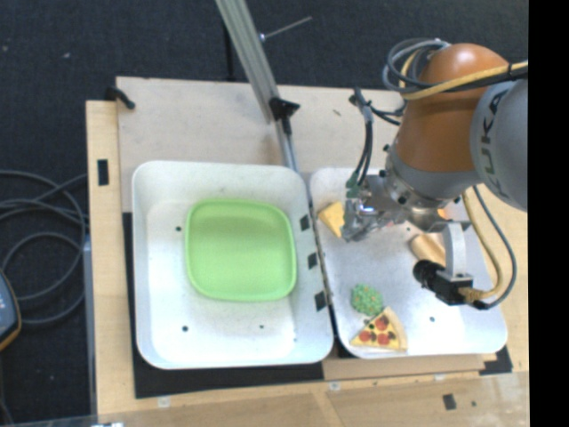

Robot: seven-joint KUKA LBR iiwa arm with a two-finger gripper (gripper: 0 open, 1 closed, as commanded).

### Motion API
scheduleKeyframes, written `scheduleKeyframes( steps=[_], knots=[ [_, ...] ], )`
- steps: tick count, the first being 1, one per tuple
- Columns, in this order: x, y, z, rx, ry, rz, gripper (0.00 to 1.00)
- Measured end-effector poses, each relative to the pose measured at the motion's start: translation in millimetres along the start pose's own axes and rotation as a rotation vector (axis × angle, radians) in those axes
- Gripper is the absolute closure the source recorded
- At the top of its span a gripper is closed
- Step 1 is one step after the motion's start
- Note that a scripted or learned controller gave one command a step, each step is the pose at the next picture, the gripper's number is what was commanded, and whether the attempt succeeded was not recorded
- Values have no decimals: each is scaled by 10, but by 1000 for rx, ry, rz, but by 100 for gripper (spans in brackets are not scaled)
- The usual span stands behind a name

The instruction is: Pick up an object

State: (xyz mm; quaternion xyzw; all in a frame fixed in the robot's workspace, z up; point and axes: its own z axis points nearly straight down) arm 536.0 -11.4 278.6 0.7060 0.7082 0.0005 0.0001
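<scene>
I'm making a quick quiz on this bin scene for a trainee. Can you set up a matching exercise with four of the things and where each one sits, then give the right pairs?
Things:
1. green plate
2. pizza slice
3. broccoli piece
4. yellow wedge

Places:
A. right bin, at its left wall, just left of the gripper
B. right bin, close to its front edge
C. middle of the left bin
D. right bin, just behind the pizza slice

Pairs: 1-C, 2-B, 3-D, 4-A
</scene>
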Motion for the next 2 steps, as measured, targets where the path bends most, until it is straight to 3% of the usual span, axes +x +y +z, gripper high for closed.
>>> scheduleKeyframes(
  steps=[1,2],
  knots=[
    [491,27,-7,0,0,-1,100],
    [1005,-5,213,2,0,0,100]
  ],
)
